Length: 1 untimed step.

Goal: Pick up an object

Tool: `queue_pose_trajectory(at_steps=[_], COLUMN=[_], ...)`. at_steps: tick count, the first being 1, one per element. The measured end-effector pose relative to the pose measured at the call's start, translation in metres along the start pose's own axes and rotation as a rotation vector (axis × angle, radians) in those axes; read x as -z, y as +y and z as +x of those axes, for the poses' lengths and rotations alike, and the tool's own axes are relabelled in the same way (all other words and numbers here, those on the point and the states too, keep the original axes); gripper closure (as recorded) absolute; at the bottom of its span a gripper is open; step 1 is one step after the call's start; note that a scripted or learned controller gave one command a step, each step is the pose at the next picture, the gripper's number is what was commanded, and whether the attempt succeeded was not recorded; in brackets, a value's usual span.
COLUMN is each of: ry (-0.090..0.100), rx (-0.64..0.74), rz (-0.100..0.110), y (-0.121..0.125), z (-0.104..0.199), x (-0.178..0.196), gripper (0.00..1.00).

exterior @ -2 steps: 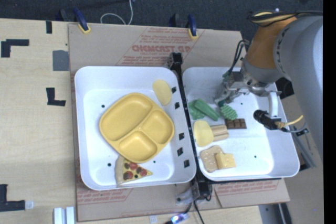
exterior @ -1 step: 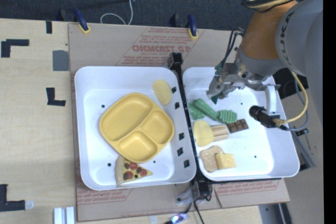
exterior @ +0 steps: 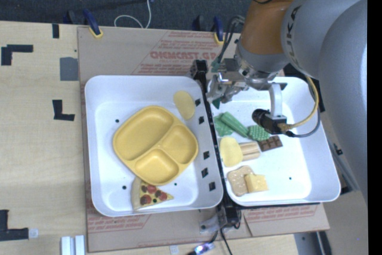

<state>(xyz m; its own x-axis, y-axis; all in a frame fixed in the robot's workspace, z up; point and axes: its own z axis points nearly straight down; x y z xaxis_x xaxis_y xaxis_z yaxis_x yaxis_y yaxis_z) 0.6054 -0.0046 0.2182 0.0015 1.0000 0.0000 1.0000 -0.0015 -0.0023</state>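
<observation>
My gripper (exterior: 218, 92) hangs over the top left corner of the right bin (exterior: 310, 188), close to the wall between the two bins. Just below it lies a green toy vegetable (exterior: 230, 125). Further down the right bin hold a green waffle piece (exterior: 258, 132), a brown chocolate bar (exterior: 272, 142), a pale yellow ice pop (exterior: 231, 151) and a slice of toast with cheese (exterior: 246, 181). Nothing shows held at the gripper.
The left bin (exterior: 98, 128) holds a yellow divided plate (exterior: 156, 143), a yellow chip (exterior: 185, 104) near its top right and a pizza slice (exterior: 149, 194) at its front. The big grey arm (exterior: 334, 39) covers the right bin's far right side.
</observation>
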Motion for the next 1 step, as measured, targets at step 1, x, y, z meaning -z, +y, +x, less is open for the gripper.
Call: queue_pose_trajectory(at_steps=[1], ry=[0.001], rx=[0.004], rz=[0.003], y=[-0.0392], z=[-0.0347], x=[0.0385], gripper=[1.0])
